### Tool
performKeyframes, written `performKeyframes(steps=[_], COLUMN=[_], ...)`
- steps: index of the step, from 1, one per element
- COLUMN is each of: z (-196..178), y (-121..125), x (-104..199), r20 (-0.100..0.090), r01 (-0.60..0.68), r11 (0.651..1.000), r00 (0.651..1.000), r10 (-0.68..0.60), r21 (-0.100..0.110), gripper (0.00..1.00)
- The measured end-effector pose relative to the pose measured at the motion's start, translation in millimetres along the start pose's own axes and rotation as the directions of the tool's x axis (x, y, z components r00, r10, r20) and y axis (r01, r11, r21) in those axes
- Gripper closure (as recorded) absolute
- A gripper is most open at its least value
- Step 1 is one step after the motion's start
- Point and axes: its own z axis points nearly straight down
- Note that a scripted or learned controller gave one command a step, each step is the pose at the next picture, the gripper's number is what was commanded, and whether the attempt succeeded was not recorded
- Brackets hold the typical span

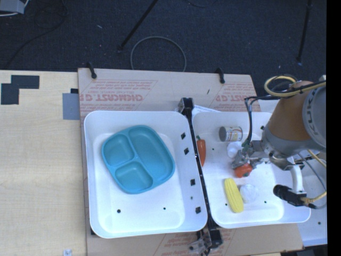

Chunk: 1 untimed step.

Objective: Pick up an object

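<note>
Orange object (243, 170) right under end effector (246, 158), corn cob (233, 194) nearby

Across the top of my view lies dark blue carpeted floor (224, 31) with thin black cables (157, 49) looping over it; at left sits a pale wooden benchtop (37, 169), with brown printed cardboard sheet (160, 92) at centre
</note>
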Motion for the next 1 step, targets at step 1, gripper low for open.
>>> performKeyframes(steps=[1], z=[-45.7], y=[8.1], x=[1.5], r20=[0.0], r01=[0.005], r11=[1.0], r00=[1.0], r10=[-0.005], r21=[-0.001], gripper=[1.0])
